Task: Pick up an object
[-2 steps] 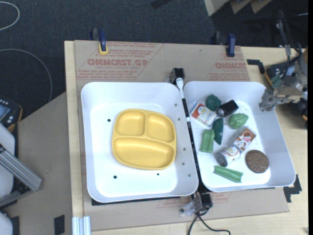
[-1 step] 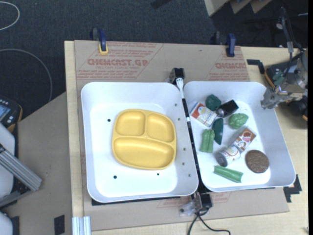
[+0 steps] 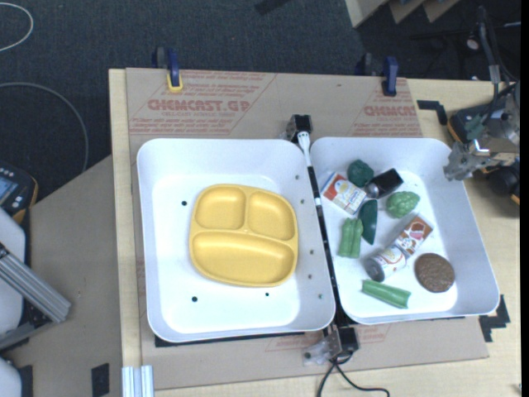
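Note:
The right white bin (image 3: 475, 246) holds several small objects: a red and white carton (image 3: 341, 193), a dark green lump (image 3: 359, 172), a black block (image 3: 385, 180), a light green bumpy piece (image 3: 402, 203), a dark green pod (image 3: 369, 220), a green pickle-like stick (image 3: 351, 238), a can with a red label (image 3: 400, 248), a brown round disc (image 3: 434, 272) and a flat green bar (image 3: 385, 293). My gripper (image 3: 469, 154) hangs at the view's right edge, just outside the bin's far right corner, away from all of them. Nothing shows in it.
The left white bin (image 3: 157, 222) carries a yellow divided plate (image 3: 244, 234). Both bins rest on a cardboard sheet (image 3: 248, 98) held by two clamps at the back. Cables and dark floor lie to the left.

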{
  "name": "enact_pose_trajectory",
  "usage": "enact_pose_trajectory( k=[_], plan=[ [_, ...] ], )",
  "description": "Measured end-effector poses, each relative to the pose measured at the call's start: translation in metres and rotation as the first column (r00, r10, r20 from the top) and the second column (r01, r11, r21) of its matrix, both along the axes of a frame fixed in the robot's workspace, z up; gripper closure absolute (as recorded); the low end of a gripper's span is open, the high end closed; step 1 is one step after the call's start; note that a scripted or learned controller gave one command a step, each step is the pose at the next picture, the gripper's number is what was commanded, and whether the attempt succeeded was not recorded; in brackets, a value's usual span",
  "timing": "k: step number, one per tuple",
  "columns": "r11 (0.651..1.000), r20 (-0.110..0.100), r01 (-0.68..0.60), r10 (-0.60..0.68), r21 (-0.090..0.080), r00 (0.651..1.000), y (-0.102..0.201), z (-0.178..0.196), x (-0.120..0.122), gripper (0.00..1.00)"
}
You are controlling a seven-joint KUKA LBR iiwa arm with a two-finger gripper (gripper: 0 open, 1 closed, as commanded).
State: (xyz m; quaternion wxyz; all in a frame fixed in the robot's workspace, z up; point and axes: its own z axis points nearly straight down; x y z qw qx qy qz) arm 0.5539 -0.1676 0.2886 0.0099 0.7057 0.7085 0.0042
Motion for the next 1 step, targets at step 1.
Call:
enact_pose_trajectory(
  k=[1],
  plan=[
    [1.0, 0.003, -0.001, 0.001, -0.002, 1.0, -0.0001, 0.0103, 0.0006, 1.0]
  ],
)
